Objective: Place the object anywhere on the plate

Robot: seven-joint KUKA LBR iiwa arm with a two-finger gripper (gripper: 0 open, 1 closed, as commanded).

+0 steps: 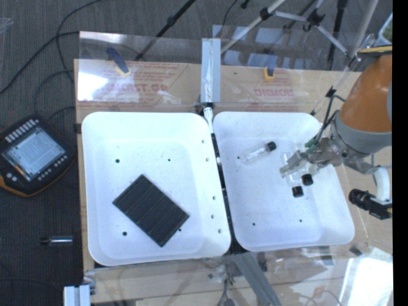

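With its 2 fingers spread and gripping nothing, the gripper [299, 185] is hovering in the right bin [331, 231] while the small clear tube [258, 152] is lying nearby, risking a missed, slippery grab before reaching the dark plate [151, 210].

The right bin [255, 231] lay mostly open; a clear tube [258, 152] sat at ten o'clock, the gripper [299, 185] at three.
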